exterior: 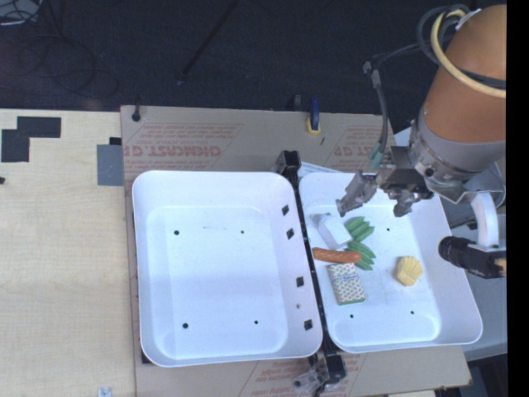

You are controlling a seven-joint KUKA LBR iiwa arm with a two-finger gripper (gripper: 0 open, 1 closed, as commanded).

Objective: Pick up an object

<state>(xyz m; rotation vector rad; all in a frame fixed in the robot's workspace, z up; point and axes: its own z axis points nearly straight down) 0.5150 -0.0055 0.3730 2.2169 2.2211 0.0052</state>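
Over the far half of the right bin [463, 325], seen from the overhead camera, the gripper [382, 195] hangs with its two dark fingers spread well apart and nothing between them. Just near of it, toward the bin's left wall, lies a tight cluster: a small white block [331, 229], some green pods [360, 238], an orange carrot-like stick [335, 255] and a patterned packet [347, 284], each touching or nearly touching its neighbour. A yellow lump [407, 270] sits apart to the right, with bare floor around it. The left bin [149, 304] holds nothing to pick.

That crowding looks like the main risk: fingers descending there may straddle two items, pinch an edge and shove the rest aside. Low, flat pieces could also slip out as the jaws close. The yellow lump seems the safer target.
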